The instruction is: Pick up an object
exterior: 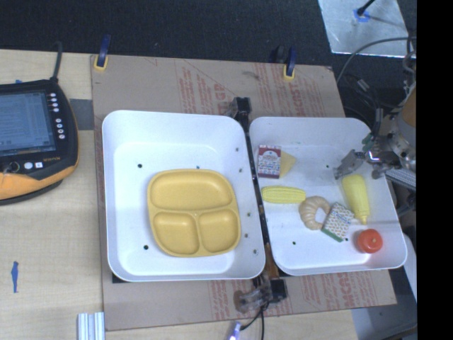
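Corn cob point(283, 194) lying left-right, mustard bottle point(357, 196) lengthwise, cap down-right

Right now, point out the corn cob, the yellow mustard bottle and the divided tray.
corn cob point(283, 195), camera view, middle of the cob.
yellow mustard bottle point(357, 197), camera view, middle of its body.
divided tray point(192, 186), camera view, floor of its large compartment.
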